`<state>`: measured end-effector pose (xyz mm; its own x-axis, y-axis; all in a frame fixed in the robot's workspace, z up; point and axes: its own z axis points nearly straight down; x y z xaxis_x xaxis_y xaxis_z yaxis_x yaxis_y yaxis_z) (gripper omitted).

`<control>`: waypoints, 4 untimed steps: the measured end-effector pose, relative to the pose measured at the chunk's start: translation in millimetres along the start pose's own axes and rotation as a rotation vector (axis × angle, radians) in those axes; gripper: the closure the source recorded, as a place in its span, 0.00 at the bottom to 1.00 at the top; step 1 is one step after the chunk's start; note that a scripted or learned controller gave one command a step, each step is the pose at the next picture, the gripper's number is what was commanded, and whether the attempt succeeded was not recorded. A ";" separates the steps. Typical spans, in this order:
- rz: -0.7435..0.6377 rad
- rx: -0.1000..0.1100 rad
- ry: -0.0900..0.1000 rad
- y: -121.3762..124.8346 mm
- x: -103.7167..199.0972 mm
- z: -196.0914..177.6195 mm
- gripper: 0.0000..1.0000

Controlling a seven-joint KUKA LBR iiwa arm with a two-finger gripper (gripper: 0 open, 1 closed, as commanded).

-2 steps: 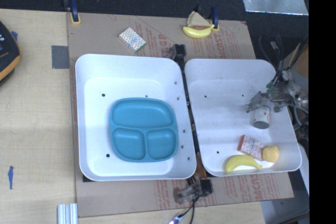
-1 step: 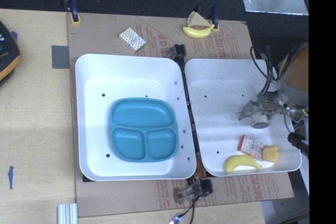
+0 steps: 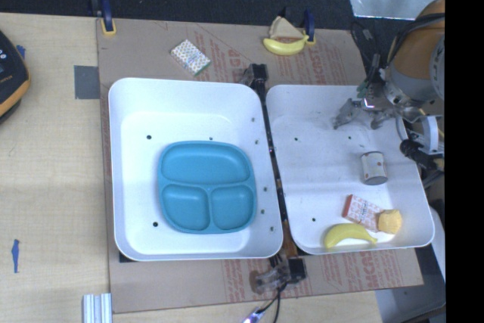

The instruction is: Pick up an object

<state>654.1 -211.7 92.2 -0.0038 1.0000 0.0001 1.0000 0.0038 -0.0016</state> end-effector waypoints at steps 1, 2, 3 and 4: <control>0.001 0.001 0.000 -42.8 32.5 -54.8 0.00; -0.001 0.002 -0.001 -59.9 26.6 -33.9 0.00; 0.000 0.002 -0.001 -87.4 -0.2 -23.2 0.00; -0.001 0.002 0.000 -115.0 0.5 -31.4 0.00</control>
<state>539.2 -211.6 123.9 -0.0047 1.0000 -0.0001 1.0000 0.0047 -0.0037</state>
